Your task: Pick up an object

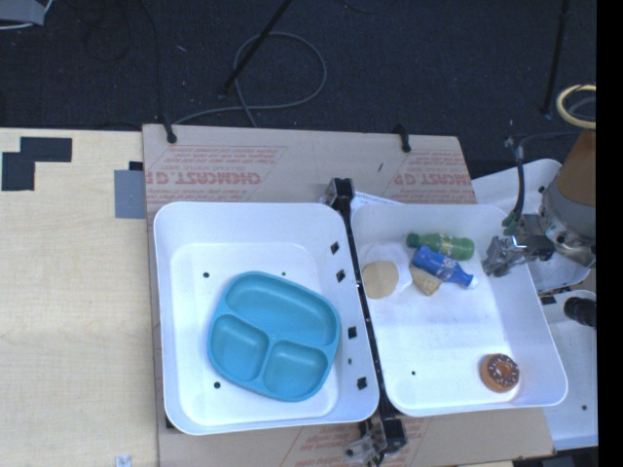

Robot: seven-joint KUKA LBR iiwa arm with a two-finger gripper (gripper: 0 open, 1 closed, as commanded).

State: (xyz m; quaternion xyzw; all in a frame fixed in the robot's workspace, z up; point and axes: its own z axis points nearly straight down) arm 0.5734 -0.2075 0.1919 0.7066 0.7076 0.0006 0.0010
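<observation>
Metal-fingered and small, the two-finger gripper (503, 252) hung at the right rim of the right-hand shallow white bin (545, 353), at the end of the grey arm (574, 207) reaching in from the right. Whether its fingers stood open or closed could not be told at that size; nothing was seen between them.

Nearest to it lay a cluster at the back of that bin: a green plastic bottle-shaped toy (443, 244), a blue tube-like toy (441, 265) just beside and in front of it, a small tan piece (425, 281) touching the blue one, and a round pale biscuit-like disc (381, 279) a little further left. A brown sprinkled doughnut toy (500, 372) sat alone near the front right corner. The left-hand white bin (185, 261) held a blue plastic divided tray (274, 335).

Judged from this, the approach was the step in hand. The doughnut looked the cleaner pick, standing apart from everything; the crowded cluster risked the fingers landing on two things at once. Coming straight down, fingers straddling one item's narrow side, would have served best.
</observation>
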